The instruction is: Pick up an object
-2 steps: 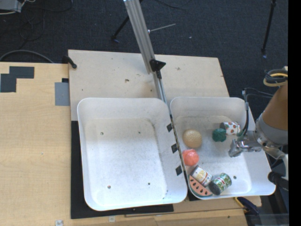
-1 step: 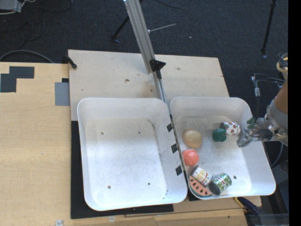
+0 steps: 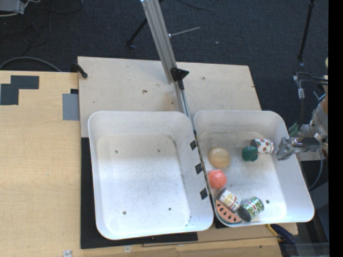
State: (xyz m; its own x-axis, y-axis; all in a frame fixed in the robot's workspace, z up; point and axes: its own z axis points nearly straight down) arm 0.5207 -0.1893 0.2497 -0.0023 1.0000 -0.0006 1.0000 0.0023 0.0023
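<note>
Pale wooden bench (image 3: pixel 37 159) over dark carpet, two shallow white bins side by side on it; all places below are given from the right bin (image 3: pixel 292 208), which holds every loose object. Nearest the camera, along that bin's front wall: a watermelon slice (image 3: pixel 228 213) lying flat in the front-left corner, long axis running left-back to right-front; touching it behind, a small can (image 3: pixel 229 198) on its side; just right of those, a green can (image 3: pixel 253 206) on its side, long axis tilted from front-left up to back-right, dark end toward the front-left. Behind them, against the bin's left wall, a red ball (image 3: pixel 217 179), and just behind that a tan ball (image 3: pixel 219 157); the two nearly touch. Farther back and toward the bin's right wall, a dark green lump (image 3: pixel 250 153), with a small red-and-white patterned object (image 3: pixel 262 145) just beside it on the right, long axis roughly left to right, one end toward the right wall. Gripper (image 3: pixel 281 150) sits at the bin's right rim, level with that patterned object and just right of it, close, possibly touching, nothing seen between the fingers; cannot tell whether they are spread or closed. Left bin (image 3: pixel 107 127) adjoins the right bin's left wall. Farthest back, a slanted metal rail (image 3: pixel 161 36) rises from the seam between the bins.
</note>
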